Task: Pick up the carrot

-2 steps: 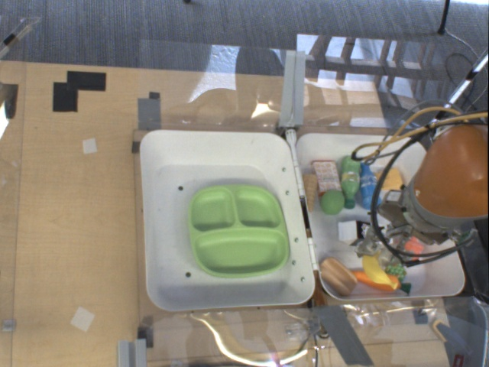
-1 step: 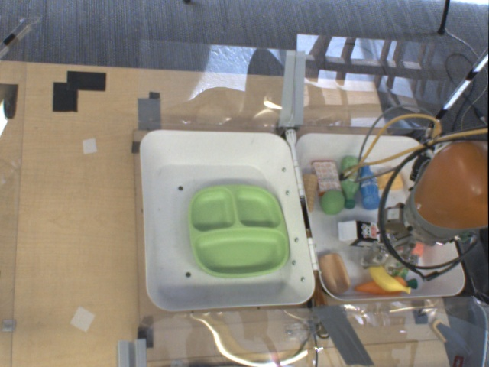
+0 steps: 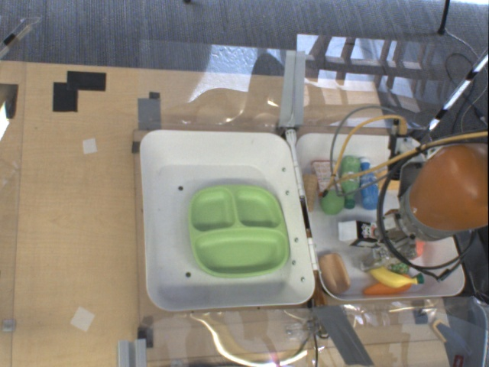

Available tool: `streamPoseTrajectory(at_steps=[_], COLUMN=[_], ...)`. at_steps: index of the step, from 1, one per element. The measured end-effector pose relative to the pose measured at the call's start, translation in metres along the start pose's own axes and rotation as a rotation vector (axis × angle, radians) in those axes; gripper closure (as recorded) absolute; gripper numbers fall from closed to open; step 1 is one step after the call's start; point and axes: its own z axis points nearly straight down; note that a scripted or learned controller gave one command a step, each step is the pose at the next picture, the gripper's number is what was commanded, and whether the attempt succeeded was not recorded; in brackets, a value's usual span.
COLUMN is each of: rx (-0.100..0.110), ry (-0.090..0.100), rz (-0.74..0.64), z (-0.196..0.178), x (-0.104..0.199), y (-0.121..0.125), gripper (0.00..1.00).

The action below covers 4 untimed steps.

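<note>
The wooden table (image 3: 69, 228) bears two shallow white bins. The left white bin (image 3: 164, 281) holds a green three-compartment plastic tray (image 3: 237, 229), well apart from the fingers (image 3: 382, 252). The grey arm with its orange band (image 3: 451, 186) hangs over the right white bin (image 3: 454, 285), presumably to reach the produce there. Whether the fingers stand open or closed cannot be told. The slender orange carrot (image 3: 386, 289) lies just below them, touching a yellow banana (image 3: 399, 278), beside a tan bread roll (image 3: 335, 272).

Carrot (image 3: 380, 289) lies in right bin (image 3: 451, 285), below banana (image 3: 399, 278).
</note>
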Motion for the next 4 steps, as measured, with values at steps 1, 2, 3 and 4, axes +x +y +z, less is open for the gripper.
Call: streamPoseTrajectory(at_steps=[1,2,3,4], rx=[0.01,0.001,0.001,-0.021], ry=[-0.001,0.002,0.007,-0.008], rz=[0.002,0.038,-0.194,-0.226], z=[-0.012,-0.18,-0.322,-0.183], x=[-0.001,0.03,0.068,0.056], y=[-0.004,-0.137,-0.06,-0.032], gripper=[1.0,1.0,1.0,1.0])
